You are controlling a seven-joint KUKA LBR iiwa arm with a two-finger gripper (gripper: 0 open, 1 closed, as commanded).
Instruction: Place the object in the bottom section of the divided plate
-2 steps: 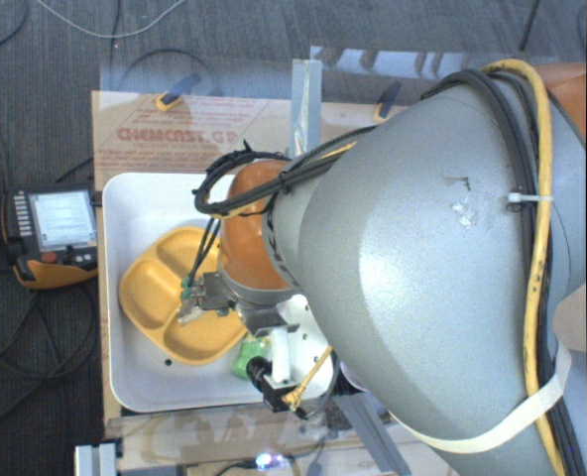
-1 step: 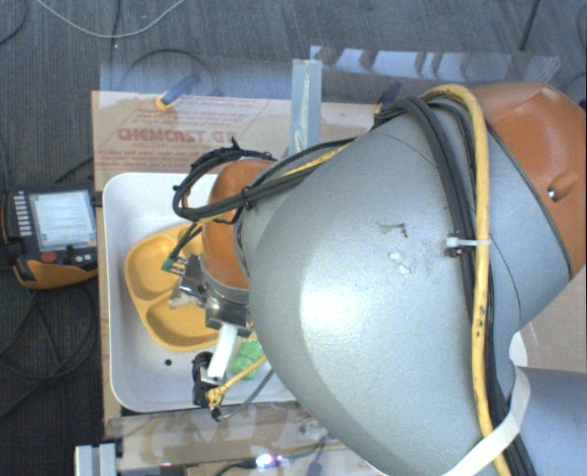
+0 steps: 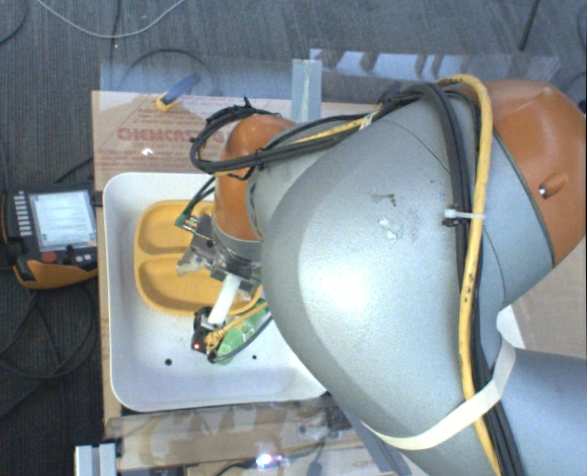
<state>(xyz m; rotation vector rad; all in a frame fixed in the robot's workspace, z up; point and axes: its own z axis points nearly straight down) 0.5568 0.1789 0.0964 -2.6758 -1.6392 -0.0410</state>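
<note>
A yellow divided plate (image 3: 158,266) lies in the left part of the white bin (image 3: 145,375). A ridge splits the plate into a far section and a near one, and both look bare where they show. My gripper (image 3: 198,258) hangs low over the plate's right side, about at the ridge. The grey arm (image 3: 373,256) hides the plate's right part. A small green thing (image 3: 242,333) shows just past the plate's near right rim, below the wrist and partly covered by it. I cannot tell whether it is held or lying on the bin floor.
The arm hides the second bin. A handheld device with a screen (image 3: 54,224) lies on the floor left of the bench. A brown board (image 3: 155,132) lies behind the bin. White bin floor shows along the bin's near and left sides.
</note>
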